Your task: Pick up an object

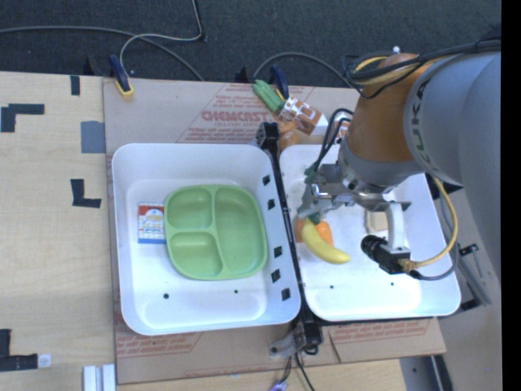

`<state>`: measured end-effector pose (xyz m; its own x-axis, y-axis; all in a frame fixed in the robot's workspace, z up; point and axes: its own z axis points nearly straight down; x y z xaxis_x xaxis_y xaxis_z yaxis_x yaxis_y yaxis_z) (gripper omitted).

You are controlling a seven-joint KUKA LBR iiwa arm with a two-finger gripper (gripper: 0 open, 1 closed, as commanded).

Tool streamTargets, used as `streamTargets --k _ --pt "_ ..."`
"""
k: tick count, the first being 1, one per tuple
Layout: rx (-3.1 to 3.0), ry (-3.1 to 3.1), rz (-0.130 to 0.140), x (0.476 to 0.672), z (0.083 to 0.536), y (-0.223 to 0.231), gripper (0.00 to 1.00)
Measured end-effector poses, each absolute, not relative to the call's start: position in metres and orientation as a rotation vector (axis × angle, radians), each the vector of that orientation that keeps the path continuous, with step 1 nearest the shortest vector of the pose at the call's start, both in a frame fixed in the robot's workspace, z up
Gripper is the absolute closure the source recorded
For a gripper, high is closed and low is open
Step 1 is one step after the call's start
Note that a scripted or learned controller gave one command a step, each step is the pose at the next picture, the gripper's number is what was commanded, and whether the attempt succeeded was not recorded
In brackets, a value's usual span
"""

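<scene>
Far to the gripper's left, against the left wall of the left bin [122, 218], a small card or packet [151, 223] with a red and blue print lies flat. Just beside it, nearer the gripper, a green divided plate [216, 231] with three compartments fills the middle of that bin. A black divider with clips runs between the two bins, close on the gripper's left.

The gripper [313, 210] reaches down into the right bin [366, 300], near that bin's left wall. Its fingertips sit directly over a small cluster of toy food: an orange piece [323, 231] right below the tips, and a yellow banana [326, 252] lying just below that, its length running away to the gripper's lower right. The fingertips appear to touch or nearly touch the orange piece, but the metal body and cables hide them, so whether the fingers are apart or closed, and whether anything sits between them, cannot be told.

Above the gripper, beyond the bin's top edge, a green and brown object [285, 108] rests on the cardboard. To the right rises the grey arm [456, 112] with its orange band.
</scene>
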<state>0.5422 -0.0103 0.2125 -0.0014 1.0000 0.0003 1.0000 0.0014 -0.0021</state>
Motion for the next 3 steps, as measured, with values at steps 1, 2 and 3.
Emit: streamTargets --k 1,2,3 --pt "-2.221 -2.221 0.004 0.587 0.184 -0.062 1.0" --pt "-2.221 -2.222 0.003 0.587 0.184 -0.061 0.0" --pt "-2.219 -2.222 0.002 0.582 0.184 -0.04 0.0"
